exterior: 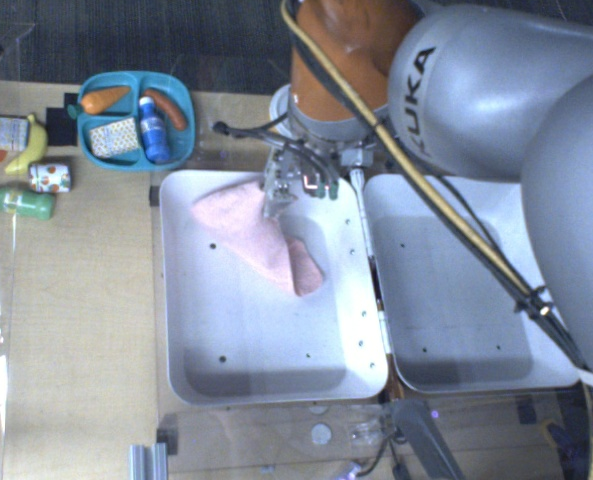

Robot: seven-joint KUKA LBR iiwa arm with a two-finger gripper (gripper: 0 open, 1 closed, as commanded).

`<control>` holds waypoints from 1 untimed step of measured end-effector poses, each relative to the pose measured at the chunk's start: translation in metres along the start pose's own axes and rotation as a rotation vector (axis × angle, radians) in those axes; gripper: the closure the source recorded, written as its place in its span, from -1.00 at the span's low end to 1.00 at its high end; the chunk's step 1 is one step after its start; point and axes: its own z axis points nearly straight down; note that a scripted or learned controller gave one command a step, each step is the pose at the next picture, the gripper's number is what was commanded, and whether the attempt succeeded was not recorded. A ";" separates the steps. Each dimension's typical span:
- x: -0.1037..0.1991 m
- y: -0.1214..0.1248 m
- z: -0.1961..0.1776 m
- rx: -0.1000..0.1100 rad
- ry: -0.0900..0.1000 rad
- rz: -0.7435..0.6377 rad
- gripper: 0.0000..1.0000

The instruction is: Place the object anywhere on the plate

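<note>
You are early in the task: the soft pink cloth (pixel 259 236) lies crumpled in the left shallow white bin (pixel 266 368), spread from the far left corner toward the middle, and it is not yet on any plate. The only plate-like thing you can see is the blue sectioned plastic plate (pixel 181 103) on the wooden bench (pixel 66 348), far and left of the bins. Its compartments already hold toy food: an orange carrot-shaped piece (pixel 106 99), a blue bottle (pixel 154 131) and a pale speckled square (pixel 113 138). The grey arm's two-finger gripper (pixel 276 200) hangs over the far edge of the cloth, touching or just above it. You cannot tell whether it is released or clenched, so judge nothing as grasped. The right shallow white bin (pixel 456 368) has only the arm reaching across it. Lifting, carrying and releasing the cloth all remain.
</note>
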 end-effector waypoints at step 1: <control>0.000 0.000 0.000 0.000 0.000 0.000 -1.00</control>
